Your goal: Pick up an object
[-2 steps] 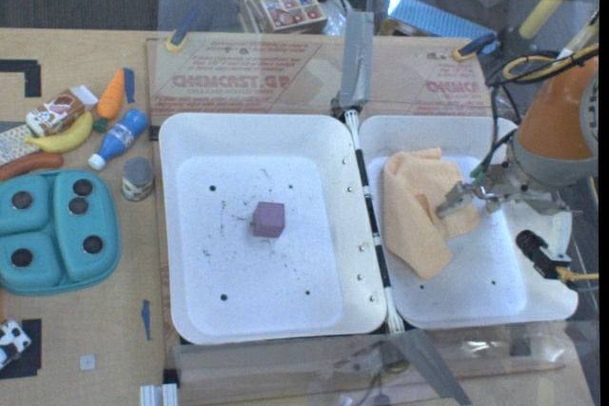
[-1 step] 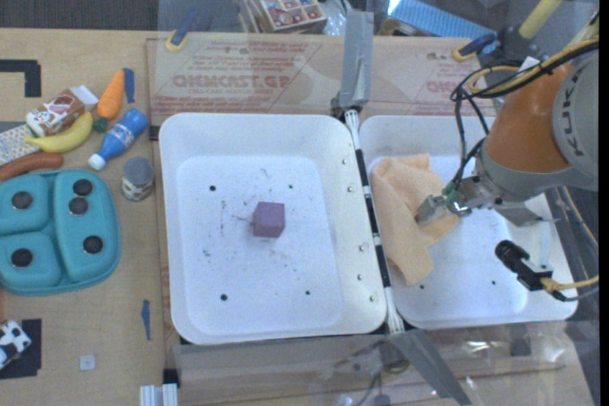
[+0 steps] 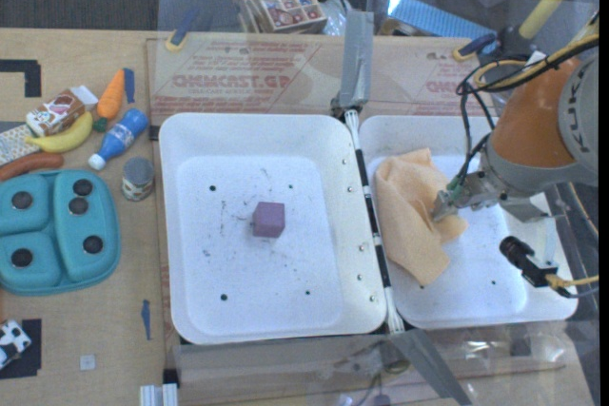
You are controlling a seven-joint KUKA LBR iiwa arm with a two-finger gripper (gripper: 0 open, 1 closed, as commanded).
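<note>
cloth [image 3: 411, 214]: soft orange-tan fabric, crumpled and folded, lying in the right bin [image 3: 476, 299] along its left wall, running from near the far left corner down toward the middle; its right edge is bunched up
gripper [image 3: 445, 204]: down on the cloth's right edge, touching the bunched fabric; the tips are buried in the folds, so whether they are apart or pinched on the cloth cannot be told
arm [image 3: 542, 133]: grey with an orange band, reaching in over the right bin's right side
block [image 3: 268, 220]: small purple cube, alone near the middle of the left bin [image 3: 190, 299], well apart from the cloth
left bin floor: white, speckled with dark marks
bench [image 3: 57, 62], left of the bins: teal tray [image 3: 52, 228] by the left edge, a small can [image 3: 138, 178] just beside the left bin, a blue bottle [image 3: 120, 137], a banana [image 3: 59, 138], a toy carrot [image 3: 113, 94]
far edge behind the bins: a flat cardboard sheet [image 3: 247, 81] with red print
</note>
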